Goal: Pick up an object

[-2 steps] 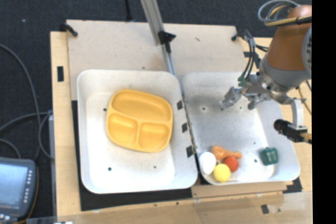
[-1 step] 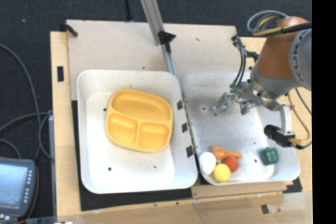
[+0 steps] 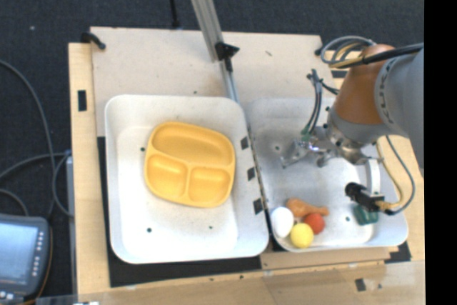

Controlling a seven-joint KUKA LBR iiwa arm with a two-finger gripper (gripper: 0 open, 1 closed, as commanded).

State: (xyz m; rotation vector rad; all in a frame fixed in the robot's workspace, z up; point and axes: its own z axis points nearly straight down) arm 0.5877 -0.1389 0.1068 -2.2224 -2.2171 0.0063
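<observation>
Gripper state unclear, hovering in right bin, nothing visibly held; egg, yellow ball, tomato below it, unpicked.

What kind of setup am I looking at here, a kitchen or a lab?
Most likely a robotics lab bench, not a kitchen. Two shallow white bins sit on a plywood board, a yellow divided plate in the left one, toy-like food pieces in the right, with loose cables on dark carpet around.
</observation>
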